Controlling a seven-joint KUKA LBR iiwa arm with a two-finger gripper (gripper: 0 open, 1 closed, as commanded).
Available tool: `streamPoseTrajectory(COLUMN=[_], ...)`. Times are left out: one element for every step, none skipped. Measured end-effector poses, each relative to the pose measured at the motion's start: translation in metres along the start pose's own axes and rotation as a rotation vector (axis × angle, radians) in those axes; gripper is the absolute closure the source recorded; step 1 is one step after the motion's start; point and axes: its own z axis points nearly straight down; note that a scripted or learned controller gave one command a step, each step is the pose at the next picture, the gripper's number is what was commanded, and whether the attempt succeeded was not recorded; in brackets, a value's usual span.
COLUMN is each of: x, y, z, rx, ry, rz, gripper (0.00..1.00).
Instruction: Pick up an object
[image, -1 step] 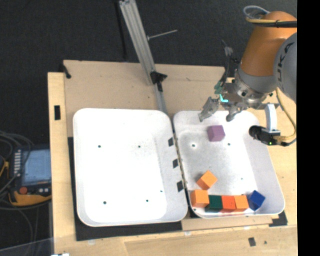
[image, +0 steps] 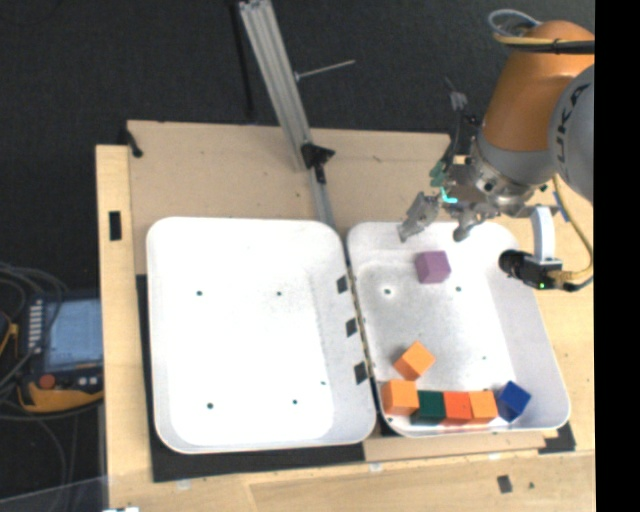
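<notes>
My gripper (image: 437, 228) hangs over the far end of the right bin (image: 520, 330), open, with nothing between its two fingers. A purple cube (image: 432, 266) lies just in front of and below it, apart from the fingertips. Nearer the front of the same bin sits an orange cube (image: 416, 359). Along the front wall runs a row of blocks: orange (image: 401, 396), dark green (image: 431, 405), orange-red (image: 458, 405), orange (image: 483, 404) and a blue cube (image: 513, 399).
The left bin (image: 245, 330) lies beside the right one, with small black clips (image: 352, 327) along the shared edge. A slanted metal rail (image: 285, 95) rises behind the bins. A black sensor with cable (image: 530, 265) hangs off the wrist at the right bin's edge.
</notes>
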Motion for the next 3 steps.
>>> streamPoseTrajectory(x=[0.006,-0.003,-0.004], y=[-0.005,-0.01,-0.012], z=[0.047,0.106,0.159], rx=[0.005,0.006,0.005], ry=[-0.002,-0.002,-0.002], rz=[0.002,0.004,0.007], gripper=[0.0,0.0,0.0])
